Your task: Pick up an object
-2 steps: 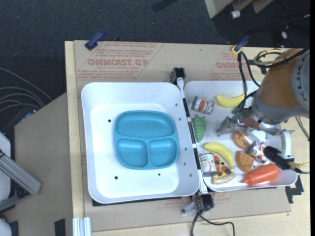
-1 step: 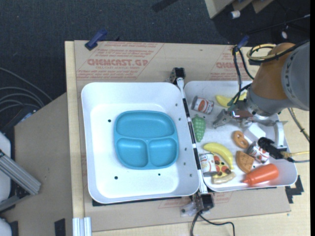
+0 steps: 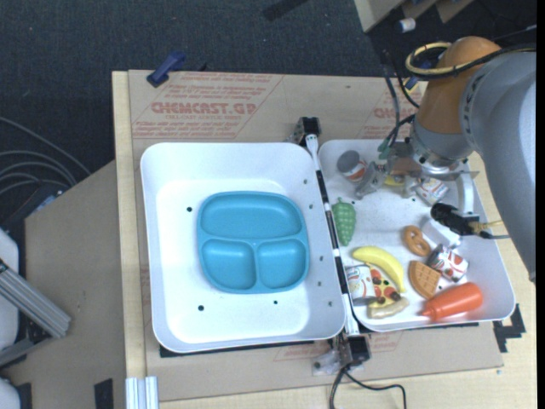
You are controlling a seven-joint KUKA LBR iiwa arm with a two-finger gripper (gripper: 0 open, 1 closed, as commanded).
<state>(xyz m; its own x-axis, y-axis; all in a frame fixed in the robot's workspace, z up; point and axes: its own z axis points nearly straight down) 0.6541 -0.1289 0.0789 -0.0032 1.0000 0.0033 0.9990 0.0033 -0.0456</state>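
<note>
Gripper (image 3: 387, 170) sits low in far end of right bin (image 3: 498, 267), just beside a small grey cup (image 3: 348, 161); can't tell its state. Banana (image 3: 381, 265), carrot (image 3: 451, 302), green toy (image 3: 344, 221) lie nearer. Blue tray (image 3: 252, 240) in left bin (image 3: 170, 228).

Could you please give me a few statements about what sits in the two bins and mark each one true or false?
1. The blue tray lies in the left bin. True.
2. The banana lies in the left bin. False: it is in the right bin.
3. The carrot lies near the right bin's front corner. True.
4. The green item lies on the blue tray. False: it lies by the divider in the right bin.
5. The gripper is over the right bin's far end. True.
</note>
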